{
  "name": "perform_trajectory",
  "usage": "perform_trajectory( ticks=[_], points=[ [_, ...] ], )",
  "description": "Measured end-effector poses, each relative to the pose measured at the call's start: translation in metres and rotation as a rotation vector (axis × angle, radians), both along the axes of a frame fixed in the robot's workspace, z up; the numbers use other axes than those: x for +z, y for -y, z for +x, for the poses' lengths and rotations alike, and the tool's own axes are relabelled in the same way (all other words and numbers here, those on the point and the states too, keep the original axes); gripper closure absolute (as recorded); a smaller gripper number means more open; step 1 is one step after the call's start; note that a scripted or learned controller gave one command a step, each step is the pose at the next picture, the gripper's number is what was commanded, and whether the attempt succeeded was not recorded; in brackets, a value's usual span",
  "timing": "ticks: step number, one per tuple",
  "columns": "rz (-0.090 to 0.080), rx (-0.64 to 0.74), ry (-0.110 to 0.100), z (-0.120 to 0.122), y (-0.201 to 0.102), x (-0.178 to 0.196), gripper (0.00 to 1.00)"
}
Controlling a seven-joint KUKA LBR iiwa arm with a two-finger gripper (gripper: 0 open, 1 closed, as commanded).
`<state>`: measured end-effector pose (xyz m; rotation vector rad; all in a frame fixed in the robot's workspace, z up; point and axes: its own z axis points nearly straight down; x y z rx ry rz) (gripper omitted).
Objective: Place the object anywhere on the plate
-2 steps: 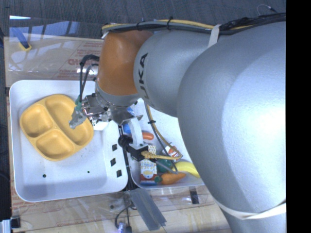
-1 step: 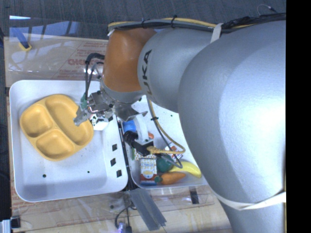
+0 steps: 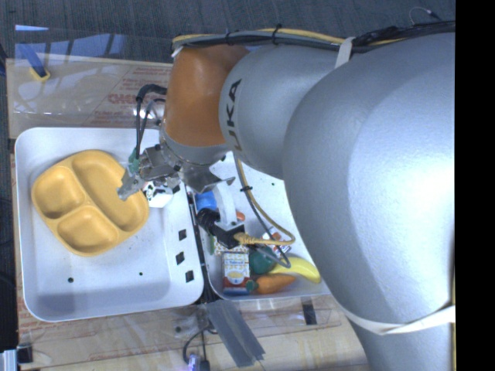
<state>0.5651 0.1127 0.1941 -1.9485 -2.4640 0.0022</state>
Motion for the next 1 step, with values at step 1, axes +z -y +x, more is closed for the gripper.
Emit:
perform_trajectory(
  ticks=[1],
  points=[
    [-0.001,0.004,-0.002,0.0001,-0.0004,0.0093,1.00]
  ],
)
